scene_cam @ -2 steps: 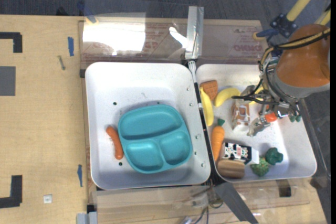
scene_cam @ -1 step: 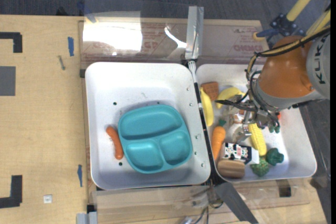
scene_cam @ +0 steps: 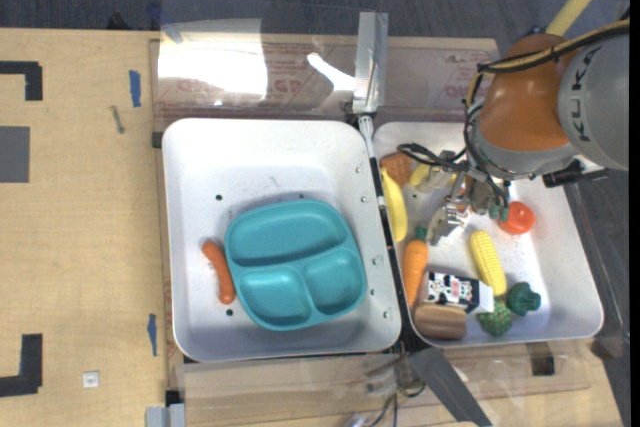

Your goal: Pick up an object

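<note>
My gripper [scene_cam: 457, 212] hangs low over the middle of the right bin [scene_cam: 570, 245], below the arm's orange band [scene_cam: 520, 105]. Around it lie several toy foods: a yellow banana [scene_cam: 394, 205] to its left, a carrot [scene_cam: 414, 271] below left, a corn cob [scene_cam: 487, 260] below right and a red tomato [scene_cam: 517, 217] to the right. A black-and-white carton [scene_cam: 452, 290], a brown bread piece [scene_cam: 440, 321] and a broccoli [scene_cam: 510, 303] sit near the bin's front. The gripper's tip is partly hidden among cables.
The left bin [scene_cam: 190, 175] holds a teal divided plate [scene_cam: 295, 260] and a red sausage [scene_cam: 220, 273] beside it. A metal divider [scene_cam: 368, 65] stands behind the bins. A wooden bench top [scene_cam: 70, 215] stretches to the left.
</note>
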You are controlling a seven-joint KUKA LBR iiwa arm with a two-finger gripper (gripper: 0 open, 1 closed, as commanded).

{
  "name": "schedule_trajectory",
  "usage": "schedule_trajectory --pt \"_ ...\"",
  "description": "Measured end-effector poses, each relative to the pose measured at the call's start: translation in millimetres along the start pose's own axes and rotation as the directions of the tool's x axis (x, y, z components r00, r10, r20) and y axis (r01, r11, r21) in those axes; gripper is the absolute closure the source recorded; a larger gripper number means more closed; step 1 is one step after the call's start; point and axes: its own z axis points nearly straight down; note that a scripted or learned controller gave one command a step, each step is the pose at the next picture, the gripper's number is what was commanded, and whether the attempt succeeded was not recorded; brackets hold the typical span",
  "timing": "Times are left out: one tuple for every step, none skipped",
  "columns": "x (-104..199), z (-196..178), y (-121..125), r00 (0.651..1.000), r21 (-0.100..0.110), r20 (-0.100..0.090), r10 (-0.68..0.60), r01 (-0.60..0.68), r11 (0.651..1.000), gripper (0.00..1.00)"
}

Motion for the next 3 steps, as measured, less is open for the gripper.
schedule_trajectory --pt "25 -1 -15 1.000 0.000 -0.002 0.014 -0.014 1.000 0.00" --pt "64 -2 -13 0.998 0.000 0.005 0.062 -0.062 0.998 0.00" --pt "-10 -121 -19 0.955 0.001 0.002 0.296 -0.296 0.955 0.00"
